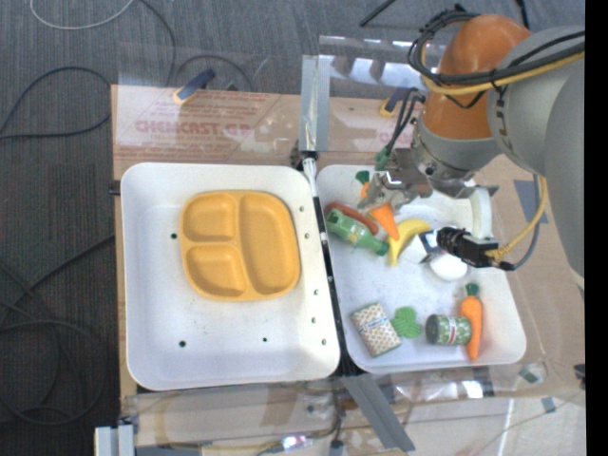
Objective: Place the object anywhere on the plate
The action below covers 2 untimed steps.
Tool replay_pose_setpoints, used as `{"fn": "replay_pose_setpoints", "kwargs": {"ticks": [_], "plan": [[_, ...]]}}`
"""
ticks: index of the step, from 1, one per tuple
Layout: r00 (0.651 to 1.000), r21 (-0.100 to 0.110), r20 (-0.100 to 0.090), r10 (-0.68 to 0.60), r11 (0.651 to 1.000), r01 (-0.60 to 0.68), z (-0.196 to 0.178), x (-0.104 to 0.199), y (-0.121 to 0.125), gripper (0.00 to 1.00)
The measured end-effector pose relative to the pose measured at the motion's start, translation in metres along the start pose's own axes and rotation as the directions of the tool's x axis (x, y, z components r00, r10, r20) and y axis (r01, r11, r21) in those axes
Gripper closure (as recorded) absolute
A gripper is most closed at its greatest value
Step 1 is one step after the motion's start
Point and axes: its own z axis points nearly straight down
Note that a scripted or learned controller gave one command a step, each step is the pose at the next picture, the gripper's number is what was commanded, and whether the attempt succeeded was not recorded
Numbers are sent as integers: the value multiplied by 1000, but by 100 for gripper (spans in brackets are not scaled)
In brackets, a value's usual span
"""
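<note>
Right bin (503,340): arm (475,84) hides pincer.

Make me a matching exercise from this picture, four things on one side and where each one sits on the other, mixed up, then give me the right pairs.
Things:
1. plate
2. banana
3. carrot
4. checked box

Places:
A. right bin, near the front right corner
B. left bin, in the middle
C. right bin, front left part
D. right bin, just below the gripper

Pairs: 1-B, 2-D, 3-A, 4-C
</note>
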Motion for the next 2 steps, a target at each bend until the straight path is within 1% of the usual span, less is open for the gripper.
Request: {"fn": "replay_pose_setpoints", "kwargs": {"ticks": [1, 2], "plan": [[964, -1, -6, -267, 964, 267, 32, 69, -13, 100], [964, -2, -6, -267, 964, 267, 32, 68, -13, 0]]}}
